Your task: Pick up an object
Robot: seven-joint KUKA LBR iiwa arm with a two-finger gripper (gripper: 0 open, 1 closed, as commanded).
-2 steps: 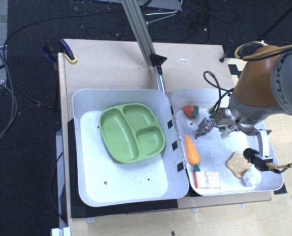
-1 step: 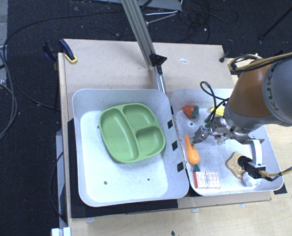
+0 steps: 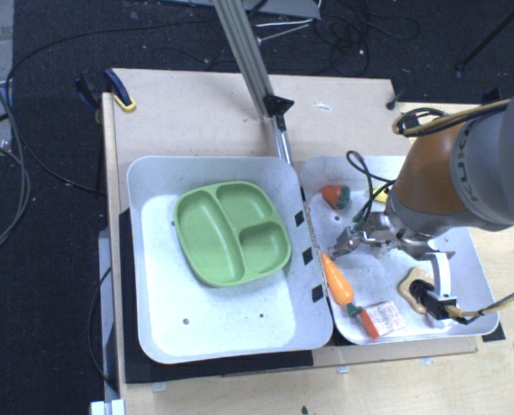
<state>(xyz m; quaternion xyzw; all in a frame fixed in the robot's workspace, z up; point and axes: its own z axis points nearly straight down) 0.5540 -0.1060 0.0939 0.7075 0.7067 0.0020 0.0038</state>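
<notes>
My gripper (image 3: 342, 244) hangs low in the right bin (image 3: 379, 270), near its left side. It is just above the top end of an orange carrot (image 3: 337, 281) that lies along the bin's left wall. A red strawberry-like piece with a green top (image 3: 333, 196) sits at the bin's far left corner. A red and white packet (image 3: 382, 319) lies at the near edge. A tan ring-shaped piece (image 3: 415, 286) lies at the near right, partly behind a cable clip. Nothing is visibly held in the gripper.
The left bin (image 3: 214, 336) holds a green divided plate (image 3: 233, 232). A metal pole (image 3: 248, 54) slants down to the gap between the bins. The grey and orange arm (image 3: 452, 175) covers the right bin's far right part, and black cables loop beside it.
</notes>
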